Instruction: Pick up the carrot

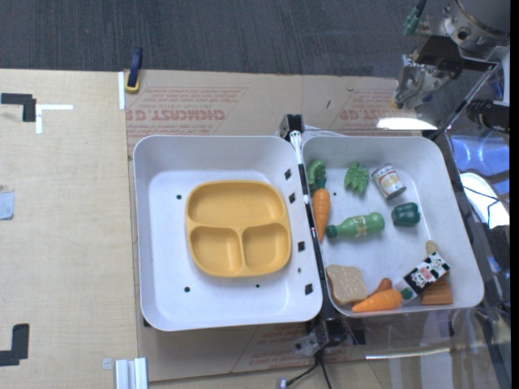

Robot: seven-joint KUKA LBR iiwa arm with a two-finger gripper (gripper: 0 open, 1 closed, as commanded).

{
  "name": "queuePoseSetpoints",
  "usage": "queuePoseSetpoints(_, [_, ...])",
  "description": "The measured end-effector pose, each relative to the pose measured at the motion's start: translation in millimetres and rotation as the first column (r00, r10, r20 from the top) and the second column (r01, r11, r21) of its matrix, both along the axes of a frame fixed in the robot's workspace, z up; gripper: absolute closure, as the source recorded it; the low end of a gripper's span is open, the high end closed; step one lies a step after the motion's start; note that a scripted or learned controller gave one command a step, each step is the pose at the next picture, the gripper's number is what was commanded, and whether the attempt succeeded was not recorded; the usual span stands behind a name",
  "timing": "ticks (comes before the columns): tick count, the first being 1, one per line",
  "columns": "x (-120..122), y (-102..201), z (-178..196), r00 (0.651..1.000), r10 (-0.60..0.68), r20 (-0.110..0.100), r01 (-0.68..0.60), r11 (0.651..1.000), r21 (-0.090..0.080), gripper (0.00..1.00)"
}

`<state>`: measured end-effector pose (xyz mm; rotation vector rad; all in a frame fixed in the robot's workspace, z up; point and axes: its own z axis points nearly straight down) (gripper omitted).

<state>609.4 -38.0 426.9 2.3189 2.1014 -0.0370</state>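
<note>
Looking at my feed, nearest to me in the right bin [454, 217] there's a carrot [378, 301] lying flat along the front wall, with a slice of bread [346, 283] touching its left end and a little cow-print carton [426, 275] just to its right, next to an orange block [438, 296]. A bit further in I see a green bottle [357, 227] on its side and a dark green pepper [405, 214]. There's a second carrot [321, 210] too, stretched along the left wall of that bin, leafy top [315, 173] pointing away from me. Toward the back wall sit a leafy green thing [355, 177] and a small can [389, 181], tipped over.

The left bin [154, 241] has just a yellow divided plate [238, 227] sitting in the middle, three compartments, nothing in any of them.

Furthest back, the gripper [409, 87] hangs past the back right corner of the right bin, over the cardboard [211, 104], well apart from both carrots. I honestly can't tell how its fingers stand from here, and I see nothing in its grasp.
</note>
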Motion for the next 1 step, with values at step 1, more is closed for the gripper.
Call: queuePoseSetpoints(1, [-0.1, 0.1, -0.1, 1.0, -0.001, -0.001, 0.001, 1.0, 0.0, 0.0])
